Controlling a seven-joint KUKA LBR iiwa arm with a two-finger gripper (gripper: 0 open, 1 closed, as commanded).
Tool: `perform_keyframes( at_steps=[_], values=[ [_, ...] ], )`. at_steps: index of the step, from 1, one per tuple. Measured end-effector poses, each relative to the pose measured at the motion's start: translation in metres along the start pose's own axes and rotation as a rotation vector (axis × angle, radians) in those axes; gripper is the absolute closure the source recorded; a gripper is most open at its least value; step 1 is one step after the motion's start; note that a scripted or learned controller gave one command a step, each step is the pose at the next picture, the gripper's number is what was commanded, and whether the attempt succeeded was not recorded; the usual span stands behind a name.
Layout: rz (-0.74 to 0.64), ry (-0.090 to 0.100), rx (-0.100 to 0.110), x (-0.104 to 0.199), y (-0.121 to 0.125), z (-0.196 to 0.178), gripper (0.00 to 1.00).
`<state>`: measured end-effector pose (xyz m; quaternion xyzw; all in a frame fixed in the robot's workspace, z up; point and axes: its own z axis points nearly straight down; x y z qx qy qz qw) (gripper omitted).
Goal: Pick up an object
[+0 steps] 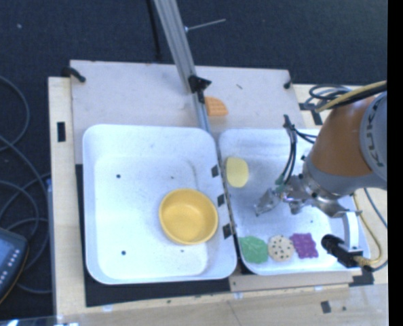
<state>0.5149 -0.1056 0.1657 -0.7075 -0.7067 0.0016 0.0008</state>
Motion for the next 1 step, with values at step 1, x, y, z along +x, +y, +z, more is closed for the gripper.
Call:
perform_keyframes(
  at_steps=[1],
  values=[
    [0.001, 0.000, 0.001, -0.0061, 0.0061, 0.0467, 0.00]
  ],
)
